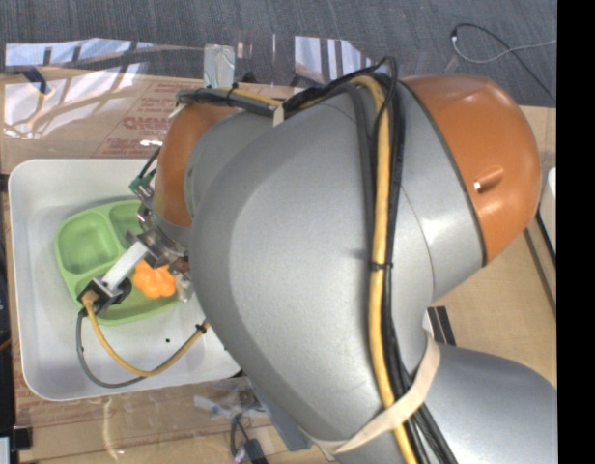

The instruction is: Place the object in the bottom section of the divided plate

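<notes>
- Pretty bright overall, even light from overhead, colours read fine.
- The arm is so close to the lens that it's a bit soft, and its grey shell shows broad pale sheen along the curves instead of hard hotspots.
- The orange band has a soft highlight on top, nothing blown out.
- Shiny tape or foil strips at the top left throw streaky white glare.
- The white bin is close to overexposed, its walls barely show detail.
- Dark shadow sits under the arm where it hangs over the green plate.
- Carpet at the top looks grainy and dimmer.
</notes>
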Robot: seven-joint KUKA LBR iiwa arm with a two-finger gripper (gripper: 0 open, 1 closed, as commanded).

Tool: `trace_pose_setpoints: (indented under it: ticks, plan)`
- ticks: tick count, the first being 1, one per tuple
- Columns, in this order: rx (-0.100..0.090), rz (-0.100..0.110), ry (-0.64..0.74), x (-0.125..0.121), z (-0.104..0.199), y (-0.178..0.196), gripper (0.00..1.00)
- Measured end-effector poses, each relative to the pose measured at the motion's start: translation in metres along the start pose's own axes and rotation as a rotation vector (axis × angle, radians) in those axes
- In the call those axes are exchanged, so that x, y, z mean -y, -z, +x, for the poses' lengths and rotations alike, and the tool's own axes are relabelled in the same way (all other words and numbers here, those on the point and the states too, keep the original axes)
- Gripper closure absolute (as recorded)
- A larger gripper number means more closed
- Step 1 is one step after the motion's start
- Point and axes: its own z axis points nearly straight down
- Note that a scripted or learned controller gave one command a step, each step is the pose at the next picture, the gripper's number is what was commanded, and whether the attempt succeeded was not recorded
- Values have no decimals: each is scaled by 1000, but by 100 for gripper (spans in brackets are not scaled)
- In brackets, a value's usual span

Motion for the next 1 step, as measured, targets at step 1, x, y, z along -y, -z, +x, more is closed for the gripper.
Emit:
trace_pose_setpoints:
  ticks: [1]
  plan:
    - [2,3,-402,-40,81,57,100]
